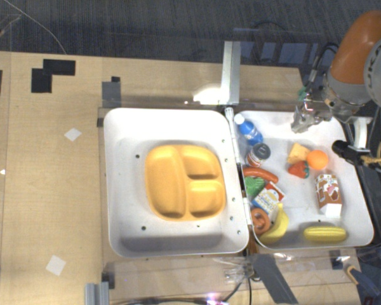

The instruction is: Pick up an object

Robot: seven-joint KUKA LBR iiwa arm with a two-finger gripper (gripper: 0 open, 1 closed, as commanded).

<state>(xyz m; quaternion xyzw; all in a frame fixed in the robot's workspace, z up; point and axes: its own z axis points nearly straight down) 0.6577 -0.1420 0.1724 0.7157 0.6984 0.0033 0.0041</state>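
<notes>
Table [44, 189], pale wood, carrying two white bins side by side.

Left bin [117, 234]: one yellow tray [181, 182] with three compartments, lying flat in the middle.

Right bin [362, 224], near to far:
- yellow squash [324, 234], lying along the near wall;
- banana [276, 226], curved, in the near left corner;
- carton [327, 194], red and white, lying on its side;
- packet [267, 199] and a green piece [254, 185], piled along the left wall;
- hot dog [260, 174];
- orange [317, 160], round, touching a cheese wedge [297, 152];
- dark can [261, 151];
- blue bottle [247, 131], at the far left.

Items lie loose and jumbled, likely tipped in as pick candidates.

End effector [303, 121]: over the bin's far edge, apart from every item, holding nothing; open or closed, I cannot tell.
</notes>
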